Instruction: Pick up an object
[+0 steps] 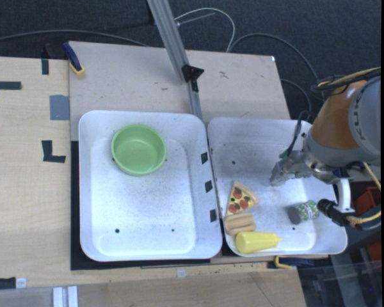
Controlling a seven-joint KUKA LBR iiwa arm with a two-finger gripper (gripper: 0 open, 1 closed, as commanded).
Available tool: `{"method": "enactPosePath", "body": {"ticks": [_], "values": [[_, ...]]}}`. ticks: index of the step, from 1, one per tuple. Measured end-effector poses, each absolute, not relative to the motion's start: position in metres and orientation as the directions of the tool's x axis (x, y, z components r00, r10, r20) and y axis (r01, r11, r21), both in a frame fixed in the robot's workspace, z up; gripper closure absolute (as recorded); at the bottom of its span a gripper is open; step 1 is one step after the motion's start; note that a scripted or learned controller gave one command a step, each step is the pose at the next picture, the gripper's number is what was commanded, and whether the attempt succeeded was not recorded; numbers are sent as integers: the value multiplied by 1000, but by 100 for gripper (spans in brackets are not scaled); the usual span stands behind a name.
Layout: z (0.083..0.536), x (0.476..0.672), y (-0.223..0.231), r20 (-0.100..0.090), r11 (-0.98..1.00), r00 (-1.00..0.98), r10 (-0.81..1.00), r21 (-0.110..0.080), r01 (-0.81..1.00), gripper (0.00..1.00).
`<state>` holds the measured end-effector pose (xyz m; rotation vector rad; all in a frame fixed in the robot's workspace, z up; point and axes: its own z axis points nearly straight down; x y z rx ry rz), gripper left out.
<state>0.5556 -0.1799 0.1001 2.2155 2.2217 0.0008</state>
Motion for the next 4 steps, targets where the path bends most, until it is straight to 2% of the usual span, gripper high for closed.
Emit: {"method": "enactPosePath", "body": {"ticks": [2, 3, 4], "values": [[216, 566, -167, -2, 3, -3, 1000, 6, 1000, 100], [223, 566, -167, 0, 2, -2, 1000, 0, 1000, 100], [233, 578, -111, 2, 7, -7, 1000, 0, 1000, 100]]}}
